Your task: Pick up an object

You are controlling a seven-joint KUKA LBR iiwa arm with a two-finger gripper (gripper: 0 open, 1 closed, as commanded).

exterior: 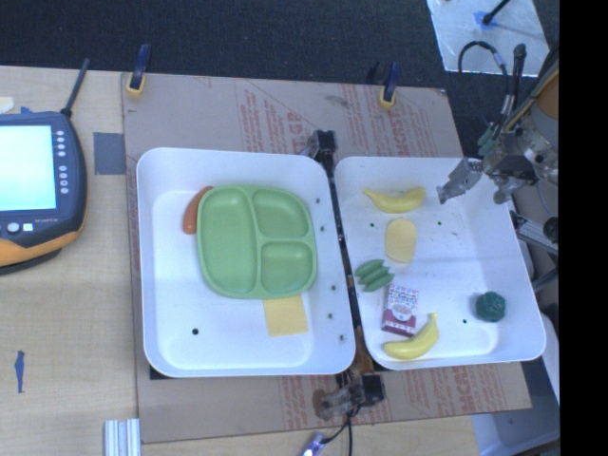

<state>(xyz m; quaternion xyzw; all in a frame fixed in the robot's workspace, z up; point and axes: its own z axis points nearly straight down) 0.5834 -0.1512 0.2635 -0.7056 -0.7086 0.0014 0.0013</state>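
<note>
camera view: gripper (448, 192) hangs over right bin (521, 283) near its upper right corner, can't tell its state, nothing seen in it. right bin has banana (395, 199) near the top, pale yellow piece (401, 240), green pods (373, 275), red-white packet (402, 309), second banana (415, 341), dark green ball (490, 306). left bin (161, 283) has green divided tray (256, 241), yellow square (286, 316).

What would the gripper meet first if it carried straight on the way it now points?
Probably the upper banana: the gripper points leftward and down toward it in the right bin. Its height above the bin is unclear.
</note>
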